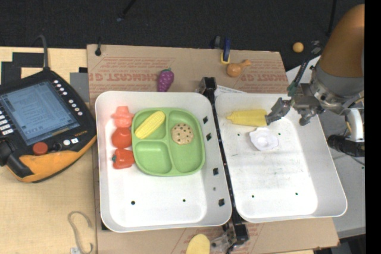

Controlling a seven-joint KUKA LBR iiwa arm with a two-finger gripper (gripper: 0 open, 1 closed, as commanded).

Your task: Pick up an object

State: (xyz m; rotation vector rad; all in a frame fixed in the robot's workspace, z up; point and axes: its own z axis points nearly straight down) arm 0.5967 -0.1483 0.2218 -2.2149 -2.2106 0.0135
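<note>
Bench with two white bins (280, 202); left bin holds green tray (168, 160), right bin holds yellow banana (246, 118) and small white cup (263, 141). Gripper (284, 109) hovers just right of banana, fingers' state cannot be told. Step: approach; next, descend and grasp.

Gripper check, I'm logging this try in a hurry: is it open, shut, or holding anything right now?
Gripper: open, nothing between its fingers; it hangs over the right bin, beside the yellow toy.
</note>
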